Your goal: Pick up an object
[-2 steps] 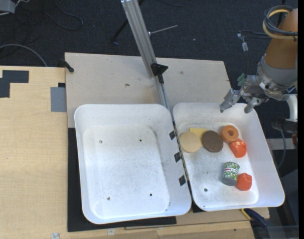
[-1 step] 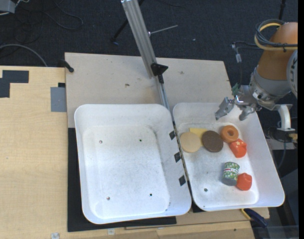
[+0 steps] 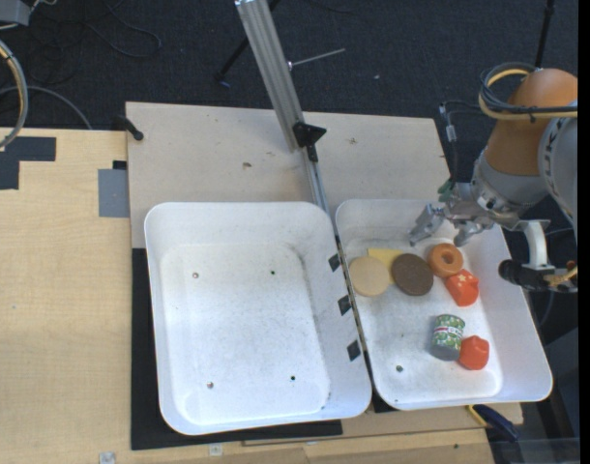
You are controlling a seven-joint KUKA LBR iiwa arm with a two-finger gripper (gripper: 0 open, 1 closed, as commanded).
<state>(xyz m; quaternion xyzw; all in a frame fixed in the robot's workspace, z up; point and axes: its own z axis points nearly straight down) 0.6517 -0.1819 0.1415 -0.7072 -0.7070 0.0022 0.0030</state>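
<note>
The gripper point(image 3: 448, 222) hangs open and empty at the right bin's point(image 3: 527, 380) far edge, just beyond the orange ring point(image 3: 446, 258), seemingly poised to descend.

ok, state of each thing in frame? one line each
gripper: over right bin's far end, fingers spread, nothing between them
right bin: holds all the objects
left bin: sits beside right bin
donut: lying flat
tan disc: flat, touching brown disc
can: tipped, against red piece
</note>
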